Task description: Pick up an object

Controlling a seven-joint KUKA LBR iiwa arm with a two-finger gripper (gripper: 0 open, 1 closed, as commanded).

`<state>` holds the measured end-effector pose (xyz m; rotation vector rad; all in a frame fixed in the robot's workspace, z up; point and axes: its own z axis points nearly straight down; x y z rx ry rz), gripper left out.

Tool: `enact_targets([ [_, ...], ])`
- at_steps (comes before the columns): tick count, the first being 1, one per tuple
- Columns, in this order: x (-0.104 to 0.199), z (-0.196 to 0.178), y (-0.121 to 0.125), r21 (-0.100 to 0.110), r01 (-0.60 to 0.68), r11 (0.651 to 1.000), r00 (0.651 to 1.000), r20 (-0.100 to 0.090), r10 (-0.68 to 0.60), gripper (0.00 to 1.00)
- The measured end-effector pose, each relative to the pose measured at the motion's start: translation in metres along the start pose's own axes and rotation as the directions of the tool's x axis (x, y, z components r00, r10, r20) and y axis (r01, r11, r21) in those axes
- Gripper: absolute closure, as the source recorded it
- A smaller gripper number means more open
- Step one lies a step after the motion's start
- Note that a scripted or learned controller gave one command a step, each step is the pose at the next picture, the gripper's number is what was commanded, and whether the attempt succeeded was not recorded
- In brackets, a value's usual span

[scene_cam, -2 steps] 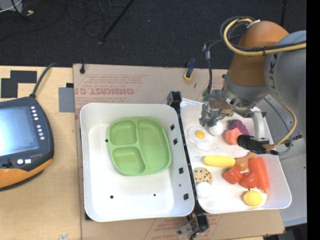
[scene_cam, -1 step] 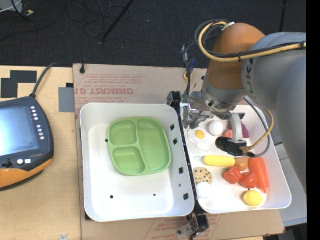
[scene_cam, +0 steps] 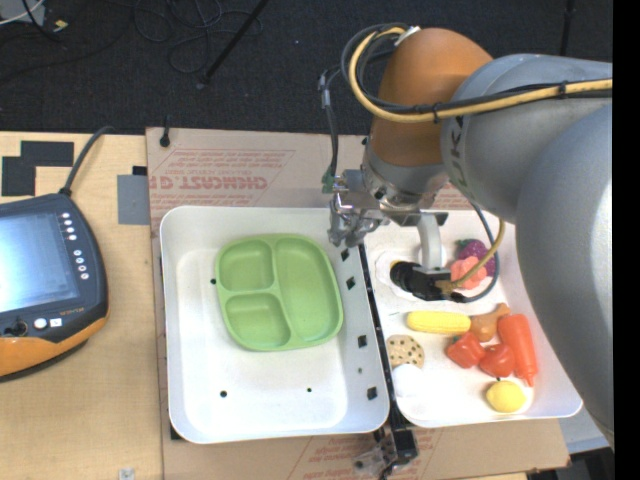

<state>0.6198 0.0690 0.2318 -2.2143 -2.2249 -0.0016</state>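
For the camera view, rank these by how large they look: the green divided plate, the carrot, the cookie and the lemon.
1. green divided plate, by far the largest.
2. carrot, long and narrow.
3. cookie and lemon: these look about alike, so I leave them unranked against each other.

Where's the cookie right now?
In the camera view, the cookie lies in the right bin, near its left wall, just below the yellow corn.

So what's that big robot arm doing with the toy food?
The arm's pincer hangs over the wall between the two white bins, and I see nothing in it yet. The left bin has a green divided plate. The right bin has toy food: a corn cob, a cookie, a carrot and a lemon.
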Motion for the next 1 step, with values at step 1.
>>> enact_targets([
  [1,0.0221,0.0053,0.0022,0.001,-0.003,1.0,1.0,0.003,0.003,1.0],
])
